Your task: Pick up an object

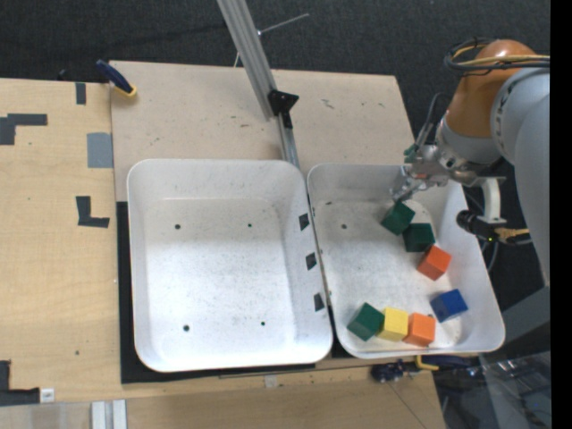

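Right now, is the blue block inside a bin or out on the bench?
Inside. The blue block lies on the floor of the right bin, near its right wall, beside the orange block.

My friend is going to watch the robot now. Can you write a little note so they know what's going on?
Gripper: low in the right bin, just above a dark green block; whether it grips is unclear.
Blocks, all in the right bin: another dark green block, an orange block, a blue block, and a front row of green, yellow, orange.
Done: nothing lifted.
Left: grab one block and raise it.
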You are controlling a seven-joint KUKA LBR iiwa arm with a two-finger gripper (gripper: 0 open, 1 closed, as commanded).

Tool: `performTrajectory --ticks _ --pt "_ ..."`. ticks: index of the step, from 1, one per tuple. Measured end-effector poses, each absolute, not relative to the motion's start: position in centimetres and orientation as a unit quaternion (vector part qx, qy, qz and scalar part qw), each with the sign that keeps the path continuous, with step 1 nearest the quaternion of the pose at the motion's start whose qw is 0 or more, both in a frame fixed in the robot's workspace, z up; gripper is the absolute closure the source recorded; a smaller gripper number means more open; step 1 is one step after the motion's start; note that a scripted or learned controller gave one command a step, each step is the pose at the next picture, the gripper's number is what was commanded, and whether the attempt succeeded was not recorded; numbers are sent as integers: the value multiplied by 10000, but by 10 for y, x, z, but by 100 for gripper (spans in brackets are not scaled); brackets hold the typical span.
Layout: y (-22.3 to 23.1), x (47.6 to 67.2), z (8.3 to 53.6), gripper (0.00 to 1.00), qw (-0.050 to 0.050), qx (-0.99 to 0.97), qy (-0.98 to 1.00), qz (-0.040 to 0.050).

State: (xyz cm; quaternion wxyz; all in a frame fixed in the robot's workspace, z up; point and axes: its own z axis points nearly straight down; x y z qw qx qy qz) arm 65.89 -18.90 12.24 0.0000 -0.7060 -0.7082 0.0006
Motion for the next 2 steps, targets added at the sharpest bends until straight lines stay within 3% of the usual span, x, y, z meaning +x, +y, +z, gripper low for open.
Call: performTrajectory --ticks 2 --pt "-195 671 220 100 -28 -7064 -7078 -13"
